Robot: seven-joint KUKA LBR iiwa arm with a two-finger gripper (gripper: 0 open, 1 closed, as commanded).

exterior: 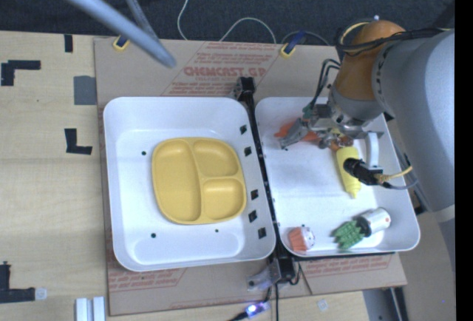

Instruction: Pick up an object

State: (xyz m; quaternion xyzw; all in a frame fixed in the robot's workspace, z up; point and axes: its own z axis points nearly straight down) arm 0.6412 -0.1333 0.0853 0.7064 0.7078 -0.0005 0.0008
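Grey arm reaching in from right, my gripper (295,132) hovering over right bin's (310,186) upper left; finger state unclear. Yellow banana-like object (347,171) lying just beside it, right of centre.

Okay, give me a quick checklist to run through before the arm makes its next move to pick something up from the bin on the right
1. Gripper over the right bin: ok.
2. Object between its fingers: cannot tell.
3. Yellow object reachable, beside the wrist: ok.
4. Green object and orange-and-white object lying apart near the front wall: ok.
5. Yellow divided plate in the left bin, away from the arm: ok.
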